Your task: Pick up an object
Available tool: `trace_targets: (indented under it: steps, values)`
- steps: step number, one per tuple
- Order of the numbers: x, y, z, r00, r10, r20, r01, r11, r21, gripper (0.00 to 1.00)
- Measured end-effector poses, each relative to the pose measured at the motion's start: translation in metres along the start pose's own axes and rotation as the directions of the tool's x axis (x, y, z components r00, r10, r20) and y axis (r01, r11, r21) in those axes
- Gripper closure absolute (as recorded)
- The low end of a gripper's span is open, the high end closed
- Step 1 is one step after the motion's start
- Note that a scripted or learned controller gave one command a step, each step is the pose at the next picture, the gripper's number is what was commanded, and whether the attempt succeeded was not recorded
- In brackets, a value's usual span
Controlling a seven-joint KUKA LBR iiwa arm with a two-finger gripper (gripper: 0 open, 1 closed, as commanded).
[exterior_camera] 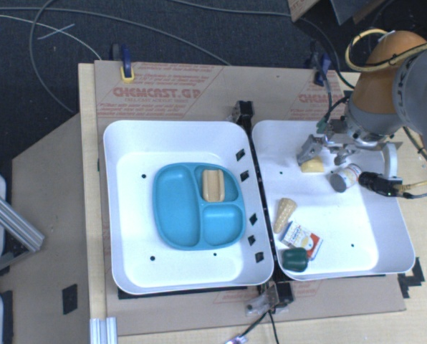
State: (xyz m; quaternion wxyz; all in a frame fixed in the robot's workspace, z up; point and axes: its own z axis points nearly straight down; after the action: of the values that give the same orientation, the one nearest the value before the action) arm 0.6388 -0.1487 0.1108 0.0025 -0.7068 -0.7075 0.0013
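Here, the gripper is down in the right bin, near its far end. I cannot tell how it is set. A small pale yellow piece lies right under it, touching or almost touching. Closer to us in that bin lie a tan cone, a little white packet and a dark green block. In the left bin sits a blue tray with a tan bar in one part.
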Motion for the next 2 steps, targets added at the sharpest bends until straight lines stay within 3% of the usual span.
trace_targets:
  steps: [1, 2]
  values:
    - [0.001, 0.000, 0.026, 1.000, 0.000, 0.001, 0.000, 1.000, -0.002, 0.00]
    - [0.001, 0.004, 0.009, 1.000, -0.001, 0.002, 0.001, 1.000, -0.015, 1.00]
